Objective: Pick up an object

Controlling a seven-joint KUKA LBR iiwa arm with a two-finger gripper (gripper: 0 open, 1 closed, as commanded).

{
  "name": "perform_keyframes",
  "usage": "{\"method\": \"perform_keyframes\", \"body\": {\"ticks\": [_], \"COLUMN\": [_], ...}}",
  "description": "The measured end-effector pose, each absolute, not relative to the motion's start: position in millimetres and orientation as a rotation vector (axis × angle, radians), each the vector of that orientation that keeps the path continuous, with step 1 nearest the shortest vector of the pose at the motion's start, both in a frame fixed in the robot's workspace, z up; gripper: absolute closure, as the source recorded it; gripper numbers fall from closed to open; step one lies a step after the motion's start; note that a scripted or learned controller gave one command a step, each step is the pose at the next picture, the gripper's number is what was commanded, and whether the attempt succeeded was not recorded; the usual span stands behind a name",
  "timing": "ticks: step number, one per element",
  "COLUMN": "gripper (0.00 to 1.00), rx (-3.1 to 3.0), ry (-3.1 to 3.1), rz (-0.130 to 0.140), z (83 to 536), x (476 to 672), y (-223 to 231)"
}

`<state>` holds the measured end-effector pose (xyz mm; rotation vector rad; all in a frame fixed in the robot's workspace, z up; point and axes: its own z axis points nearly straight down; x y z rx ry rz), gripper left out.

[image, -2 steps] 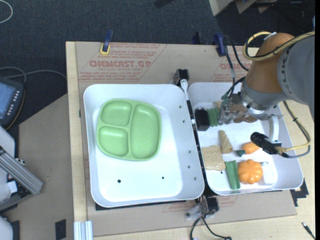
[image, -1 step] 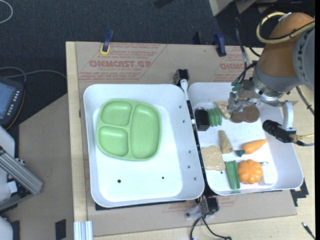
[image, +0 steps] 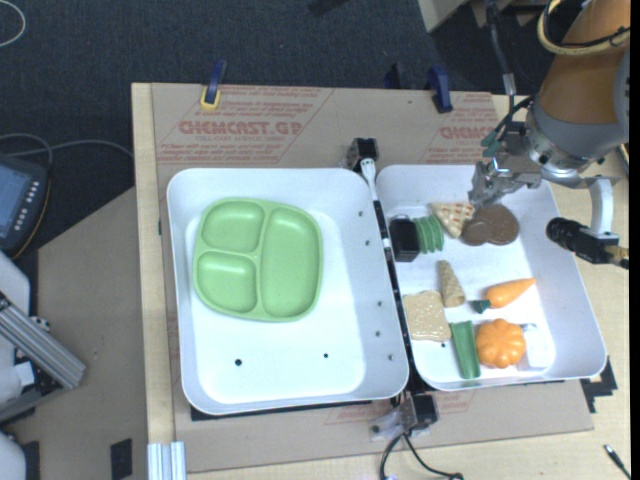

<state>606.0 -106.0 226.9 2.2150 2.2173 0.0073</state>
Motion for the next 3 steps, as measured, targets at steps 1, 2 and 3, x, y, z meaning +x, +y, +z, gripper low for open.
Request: {"method": "perform_keyframes", "body": {"ticks": [1,2,3], "gripper": [1.00,1.00,1.00], "rx": [2.213,2.218,2.218], "ry": [2.226,2.230,2.230], "rz": [0.006,0.000,-0.002], "z": [234,223,214], "x": [609.8,612.6,609.6], "y": [-59,-13,39]}}
